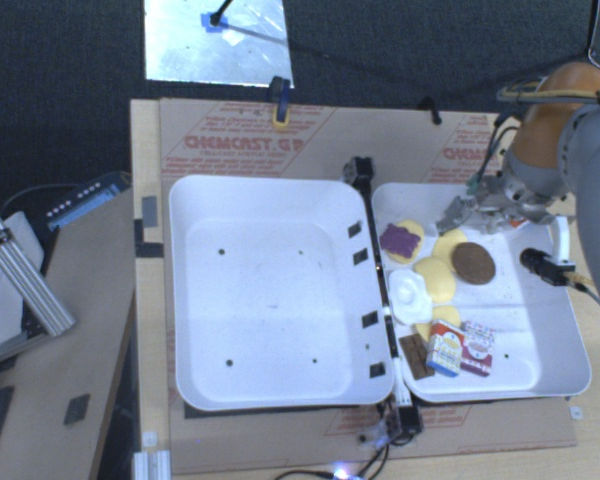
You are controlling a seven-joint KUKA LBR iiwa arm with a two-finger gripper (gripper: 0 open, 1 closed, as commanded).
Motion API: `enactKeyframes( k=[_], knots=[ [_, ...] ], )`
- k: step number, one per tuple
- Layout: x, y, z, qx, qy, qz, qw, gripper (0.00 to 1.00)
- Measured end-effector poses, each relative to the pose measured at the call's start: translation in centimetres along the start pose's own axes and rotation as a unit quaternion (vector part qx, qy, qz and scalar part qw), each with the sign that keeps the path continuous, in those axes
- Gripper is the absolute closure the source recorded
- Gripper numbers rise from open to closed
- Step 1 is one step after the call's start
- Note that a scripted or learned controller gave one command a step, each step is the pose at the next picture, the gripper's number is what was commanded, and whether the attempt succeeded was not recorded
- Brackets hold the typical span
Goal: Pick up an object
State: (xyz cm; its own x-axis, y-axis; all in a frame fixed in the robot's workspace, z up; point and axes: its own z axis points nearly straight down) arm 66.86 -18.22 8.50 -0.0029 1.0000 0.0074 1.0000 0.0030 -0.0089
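The big shallow white plastic bin on the left point(270, 288) has only a bare floor, likely the place where picked things are meant to go. The matching white bin on the right point(555, 343) holds every object, all crowded toward its left wall, next to the divider between the bins.

The grey arm with its orange band point(570, 128) reaches in from the right and bends down over the far part of the right bin, so that its two-finger gripper point(468, 211) sits low at the far edge of the pile, apparently lined up for a grasp. Whether it is released or clenched cannot be told here, and nothing is seen held in it.

Nearest the gripper, just on its near side, lies a round dark-brown flat cookie-like disc point(473, 263), the probable target. Left of it sit a purple-and-yellow toy piece point(402, 239) and pale yellow rounded pieces point(438, 278), then a white fried-egg-shaped toy point(409, 293). Nearer the viewer lies a small red, white and blue printed packet point(460, 348).
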Motion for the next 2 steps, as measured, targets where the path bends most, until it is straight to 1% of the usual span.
enactKeyframes(
  k=[1,2],
  knots=[
    [-2.7,-7.3,0.1,-0.003,-0.004,0.003,1.0,0.0],
    [-2.4,-12.4,0.2,-0.003,-0.003,0.002,1.0,0.0]
  ],
)
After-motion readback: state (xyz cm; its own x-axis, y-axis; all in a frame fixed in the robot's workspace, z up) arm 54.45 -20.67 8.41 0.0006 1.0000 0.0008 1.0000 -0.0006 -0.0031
